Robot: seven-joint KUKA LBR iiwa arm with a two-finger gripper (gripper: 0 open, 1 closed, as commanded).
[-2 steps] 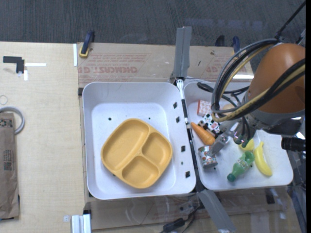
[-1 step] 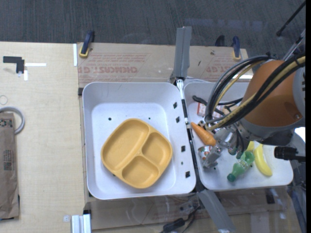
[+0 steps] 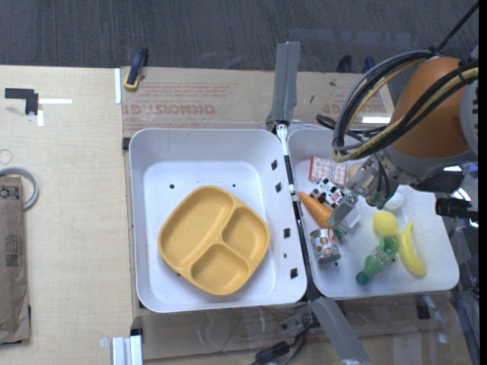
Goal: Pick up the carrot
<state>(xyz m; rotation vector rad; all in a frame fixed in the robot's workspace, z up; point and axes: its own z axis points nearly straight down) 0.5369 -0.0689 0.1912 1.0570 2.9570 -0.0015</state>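
**Gripper low in the right bin, beside the carrot**

Nearest the lower edge of the view, the left bin (image 3: 144, 226) holds a yellow three-compartment plate (image 3: 214, 239), lying flat and turned at an angle to the bin walls. A brown paper bag (image 3: 13, 257) lies on the bench at the far left.

In the right bin (image 3: 449, 276), along its near side, a green toy bottle (image 3: 378, 261) lies tilted, with a banana (image 3: 412, 249) just to its right and a lemon (image 3: 386, 223) just above it. To the left of these a small printed can (image 3: 327, 245) sits close to the divider between the bins.

Just beyond the can lies the carrot (image 3: 315, 207), orange, pointing up and to the left towards the divider, its thicker end next to the gripper (image 3: 346, 211). The gripper is down in the bin at the carrot's right end, touching or very nearly touching it. How far the jaws are parted cannot be told from this angle, nor whether the carrot is between them.

Behind the gripper, a red-and-white card (image 3: 329, 170) and a small black-and-white patterned object (image 3: 329, 195) rest near the bin's far wall. The grey arm, with its orange band (image 3: 430, 105) and looping black cables, reaches in from the right above them.

Farther back, a blue-and-yellow tool (image 3: 137, 68) lies on cardboard past the bins.
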